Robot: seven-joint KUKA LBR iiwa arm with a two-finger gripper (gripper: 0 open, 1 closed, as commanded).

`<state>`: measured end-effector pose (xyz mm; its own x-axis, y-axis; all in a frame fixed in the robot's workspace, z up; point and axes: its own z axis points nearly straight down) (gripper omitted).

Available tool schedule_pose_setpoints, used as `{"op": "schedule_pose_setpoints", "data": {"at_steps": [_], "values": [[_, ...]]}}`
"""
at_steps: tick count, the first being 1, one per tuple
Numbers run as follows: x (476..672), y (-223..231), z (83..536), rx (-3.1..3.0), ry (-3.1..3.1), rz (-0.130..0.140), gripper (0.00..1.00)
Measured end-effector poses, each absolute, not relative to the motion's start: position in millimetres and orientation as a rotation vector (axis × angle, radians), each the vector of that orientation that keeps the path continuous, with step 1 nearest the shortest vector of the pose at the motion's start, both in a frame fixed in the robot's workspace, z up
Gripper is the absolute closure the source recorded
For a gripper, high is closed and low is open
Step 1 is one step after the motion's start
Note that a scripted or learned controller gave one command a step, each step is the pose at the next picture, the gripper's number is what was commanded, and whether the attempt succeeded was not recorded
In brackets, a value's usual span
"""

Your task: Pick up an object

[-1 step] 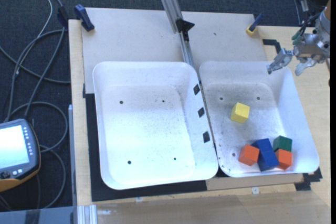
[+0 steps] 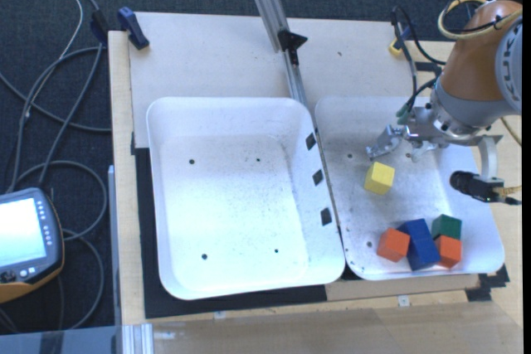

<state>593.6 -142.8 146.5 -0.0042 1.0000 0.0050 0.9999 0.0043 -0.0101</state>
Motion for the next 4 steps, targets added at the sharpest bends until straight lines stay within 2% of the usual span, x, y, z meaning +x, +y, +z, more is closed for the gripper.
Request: {"op": "schedule_pose_setpoints", "data": {"at_steps": [1,2,3,4], "values": [[537.7,-92,96,-2.211,-2.216,0.006,0.0],[597.3,-110,100,-2.222,-2.227,-0.004,0.0],[576.5,-82,100,-2.216,-2.221,0.001,0.0],[577.5,-83,110,-2.219,-2.221,-0.001,1.0]]}}
